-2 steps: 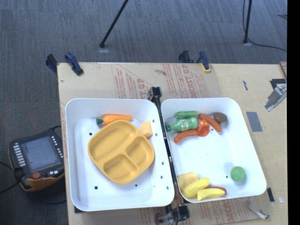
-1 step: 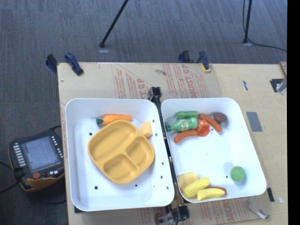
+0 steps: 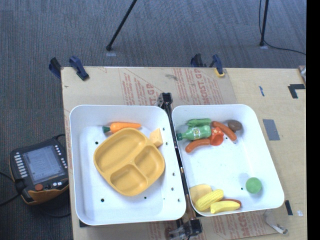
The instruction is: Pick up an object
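Camera view, task seemingly not begun: nothing lifted. Carrot [image 3: 124,126] and yellow plate [image 3: 129,166] lying in left bin [image 3: 87,194], centre-left of frame; green ball [image 3: 253,185] and corn [image 3: 209,199] lower right, in right bin [image 3: 225,164]. Hand state: cannot tell.

You see grey carpet [image 3: 60,29] around the wooden bench [image 3: 280,99]. Two stand legs [image 3: 122,21] cross it. A control pad [image 3: 37,169] lies left.

Bright, even overhead light floods both bins [image 3: 75,134], their white walls nearly washed out. Shadows are faint and short beneath the tray [image 3: 129,166]. The frame is slightly soft, the carpet [image 3: 50,24] dimmer.
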`<state>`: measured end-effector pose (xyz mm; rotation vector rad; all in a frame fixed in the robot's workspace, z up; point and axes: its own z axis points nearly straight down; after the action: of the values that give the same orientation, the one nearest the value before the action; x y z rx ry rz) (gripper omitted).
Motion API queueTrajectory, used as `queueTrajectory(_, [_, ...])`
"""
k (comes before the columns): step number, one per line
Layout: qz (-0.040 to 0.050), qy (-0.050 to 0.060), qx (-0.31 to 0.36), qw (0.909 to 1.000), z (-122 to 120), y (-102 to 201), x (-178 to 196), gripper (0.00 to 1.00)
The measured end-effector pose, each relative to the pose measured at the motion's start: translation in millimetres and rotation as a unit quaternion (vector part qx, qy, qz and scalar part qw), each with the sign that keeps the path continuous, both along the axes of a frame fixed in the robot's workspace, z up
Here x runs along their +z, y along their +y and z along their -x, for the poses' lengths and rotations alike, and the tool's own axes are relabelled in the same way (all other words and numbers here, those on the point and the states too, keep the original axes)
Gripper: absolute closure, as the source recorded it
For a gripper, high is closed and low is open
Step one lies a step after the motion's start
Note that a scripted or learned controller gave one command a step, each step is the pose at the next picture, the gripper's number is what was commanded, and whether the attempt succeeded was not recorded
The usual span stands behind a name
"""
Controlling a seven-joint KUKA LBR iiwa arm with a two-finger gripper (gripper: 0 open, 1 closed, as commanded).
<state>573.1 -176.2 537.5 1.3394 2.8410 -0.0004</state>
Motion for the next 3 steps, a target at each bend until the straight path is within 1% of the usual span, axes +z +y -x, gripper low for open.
queueTrajectory(1, [-0.0001, 0.0, 0.076, 0.9971, -52, -36, 0, 1.0])
queueTrajectory(2, [0.0001, -0.001, 0.101, 0.9949, -65, -35, 1, 1.0])
queueTrajectory(3, [0.0002, -0.002, 0.103, 0.9947, -66, -34, 11, 1.0])
